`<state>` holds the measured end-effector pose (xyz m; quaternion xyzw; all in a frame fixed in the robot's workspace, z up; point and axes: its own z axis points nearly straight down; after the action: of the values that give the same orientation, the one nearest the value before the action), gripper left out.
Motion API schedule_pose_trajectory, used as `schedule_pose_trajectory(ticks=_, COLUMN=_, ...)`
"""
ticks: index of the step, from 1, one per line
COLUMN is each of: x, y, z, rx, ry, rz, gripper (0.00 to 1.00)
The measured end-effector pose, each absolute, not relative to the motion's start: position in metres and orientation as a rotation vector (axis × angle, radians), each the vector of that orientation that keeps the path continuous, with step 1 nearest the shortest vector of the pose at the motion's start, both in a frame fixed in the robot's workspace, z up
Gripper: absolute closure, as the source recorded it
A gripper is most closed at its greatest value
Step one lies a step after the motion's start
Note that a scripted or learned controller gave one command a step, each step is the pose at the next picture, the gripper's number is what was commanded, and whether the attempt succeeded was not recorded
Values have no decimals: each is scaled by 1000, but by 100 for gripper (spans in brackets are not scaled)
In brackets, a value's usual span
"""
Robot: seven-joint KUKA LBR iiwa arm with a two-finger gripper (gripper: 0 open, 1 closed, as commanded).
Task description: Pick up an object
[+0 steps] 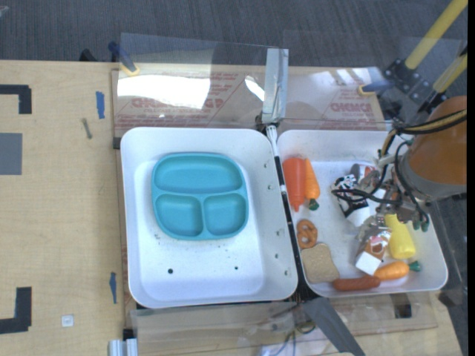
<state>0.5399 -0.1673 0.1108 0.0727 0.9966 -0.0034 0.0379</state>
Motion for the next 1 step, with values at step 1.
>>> schedule_pose_trajectory(ticks=1, x=517, y=-168, z=110, rx=419, ry=3030, rz=-8, gripper=0)
